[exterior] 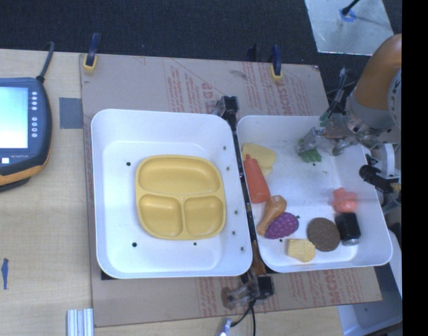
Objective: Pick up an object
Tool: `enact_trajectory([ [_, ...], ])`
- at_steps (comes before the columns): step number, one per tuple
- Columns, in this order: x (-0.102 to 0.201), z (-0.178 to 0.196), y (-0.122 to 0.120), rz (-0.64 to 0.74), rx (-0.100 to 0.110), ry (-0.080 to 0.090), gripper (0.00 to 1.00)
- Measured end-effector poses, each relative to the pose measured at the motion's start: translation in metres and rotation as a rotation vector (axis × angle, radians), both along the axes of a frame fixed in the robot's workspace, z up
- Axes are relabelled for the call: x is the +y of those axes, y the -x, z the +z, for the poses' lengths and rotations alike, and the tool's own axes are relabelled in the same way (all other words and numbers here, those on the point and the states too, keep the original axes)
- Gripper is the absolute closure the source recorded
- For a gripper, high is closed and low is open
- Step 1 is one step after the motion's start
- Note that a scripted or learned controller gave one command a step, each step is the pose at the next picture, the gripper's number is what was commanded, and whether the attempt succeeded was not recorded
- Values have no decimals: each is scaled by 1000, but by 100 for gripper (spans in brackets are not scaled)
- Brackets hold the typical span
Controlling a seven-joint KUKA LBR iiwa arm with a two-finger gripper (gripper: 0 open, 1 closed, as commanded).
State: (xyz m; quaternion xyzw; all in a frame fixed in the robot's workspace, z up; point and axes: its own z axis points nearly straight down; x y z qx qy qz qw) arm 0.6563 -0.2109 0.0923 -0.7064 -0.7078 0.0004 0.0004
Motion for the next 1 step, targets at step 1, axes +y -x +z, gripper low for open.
enact_trajectory([
  [1,46,0,0,3,3,0,0],
])
